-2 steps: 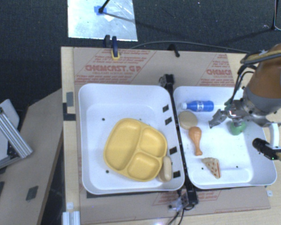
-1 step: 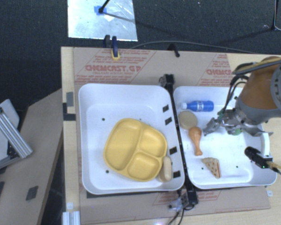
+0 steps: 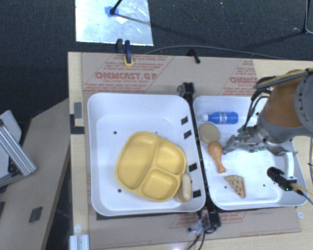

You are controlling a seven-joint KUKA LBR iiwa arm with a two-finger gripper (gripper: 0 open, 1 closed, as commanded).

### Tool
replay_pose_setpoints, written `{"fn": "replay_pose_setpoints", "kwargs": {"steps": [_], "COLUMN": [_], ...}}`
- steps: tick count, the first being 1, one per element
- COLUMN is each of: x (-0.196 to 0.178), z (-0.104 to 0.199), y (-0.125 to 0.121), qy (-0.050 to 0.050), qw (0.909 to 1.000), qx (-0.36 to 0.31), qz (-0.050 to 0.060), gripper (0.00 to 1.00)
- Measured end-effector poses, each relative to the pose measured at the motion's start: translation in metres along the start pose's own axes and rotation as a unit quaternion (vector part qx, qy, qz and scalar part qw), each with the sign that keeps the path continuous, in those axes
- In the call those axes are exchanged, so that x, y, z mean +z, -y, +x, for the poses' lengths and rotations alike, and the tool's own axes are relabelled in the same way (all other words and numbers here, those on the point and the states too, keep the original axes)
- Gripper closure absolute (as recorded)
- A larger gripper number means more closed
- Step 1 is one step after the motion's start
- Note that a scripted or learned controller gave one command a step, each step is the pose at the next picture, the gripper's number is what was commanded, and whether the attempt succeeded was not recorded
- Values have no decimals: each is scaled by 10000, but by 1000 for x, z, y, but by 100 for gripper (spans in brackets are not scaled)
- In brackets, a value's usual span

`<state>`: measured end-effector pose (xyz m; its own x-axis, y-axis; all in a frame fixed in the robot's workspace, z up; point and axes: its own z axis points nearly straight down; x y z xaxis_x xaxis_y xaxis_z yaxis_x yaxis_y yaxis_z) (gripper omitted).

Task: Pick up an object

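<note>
The right bin [image 3: 281, 197] holds a toy chicken drumstick [image 3: 216, 156] near its left wall. A tan round piece [image 3: 209, 133] sits just above the drumstick, and a blue bottle [image 3: 222, 117] lies on its side at the back. A wedge-shaped toast slice [image 3: 236, 185] rests near the front. My gripper [image 3: 230, 144] hangs low over the middle of this bin. Its tip is just right of the drumstick's thick end and below the round piece. Nothing shows in its grasp.
The left bin [image 3: 101, 139] carries a yellow divided plate [image 3: 150, 165] with a pale bread roll [image 3: 185, 187] at its lower right corner. A black divider with clips [image 3: 195, 150] separates the bins. The grey and orange arm [image 3: 284, 111] covers the right bin's far right side.
</note>
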<state>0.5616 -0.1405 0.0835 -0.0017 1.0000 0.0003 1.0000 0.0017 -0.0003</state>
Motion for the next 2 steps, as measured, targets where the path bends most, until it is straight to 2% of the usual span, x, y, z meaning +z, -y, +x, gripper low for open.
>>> {"fn": "replay_pose_setpoints", "kwargs": {"steps": [1, 2], "x": [-12, -59], "z": [-1, -1], "y": [-1, 6], "qy": [7, 8], "qw": [10000, 10000], "qx": [-3, 7], "qz": [-18, -27], "gripper": [100, 100]}}
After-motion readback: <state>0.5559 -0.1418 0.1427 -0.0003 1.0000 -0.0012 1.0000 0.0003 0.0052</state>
